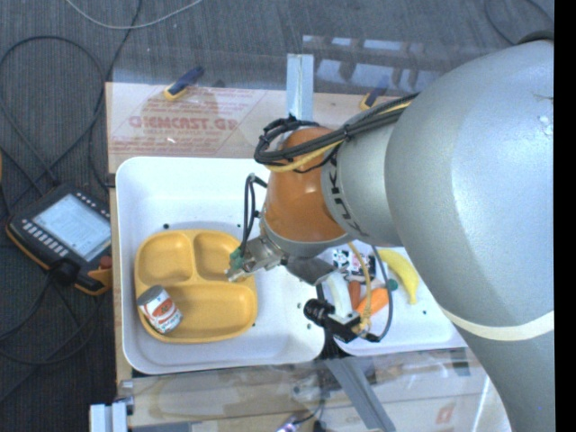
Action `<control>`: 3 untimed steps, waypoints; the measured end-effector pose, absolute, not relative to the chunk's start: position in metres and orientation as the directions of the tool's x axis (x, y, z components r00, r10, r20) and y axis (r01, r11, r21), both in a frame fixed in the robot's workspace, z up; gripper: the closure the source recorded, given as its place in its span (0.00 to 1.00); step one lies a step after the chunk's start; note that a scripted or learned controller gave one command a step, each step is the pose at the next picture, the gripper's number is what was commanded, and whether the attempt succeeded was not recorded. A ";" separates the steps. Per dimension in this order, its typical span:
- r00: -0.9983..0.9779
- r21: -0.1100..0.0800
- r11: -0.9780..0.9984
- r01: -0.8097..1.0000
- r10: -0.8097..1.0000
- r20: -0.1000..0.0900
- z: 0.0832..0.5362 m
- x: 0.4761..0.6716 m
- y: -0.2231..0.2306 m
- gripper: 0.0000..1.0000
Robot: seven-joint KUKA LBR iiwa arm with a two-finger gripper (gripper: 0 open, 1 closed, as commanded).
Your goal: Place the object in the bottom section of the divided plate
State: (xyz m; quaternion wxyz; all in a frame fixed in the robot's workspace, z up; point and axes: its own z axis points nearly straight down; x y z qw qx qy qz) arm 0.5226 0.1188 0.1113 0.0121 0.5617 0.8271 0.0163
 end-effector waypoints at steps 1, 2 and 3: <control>-0.370 0.043 0.370 0.928 0.929 0.001 0.120 0.523 0.121 1.00; -0.372 0.040 0.371 0.928 0.928 0.004 0.128 0.522 0.122 1.00; -0.373 0.037 0.373 0.927 0.928 0.007 0.136 0.521 0.124 1.00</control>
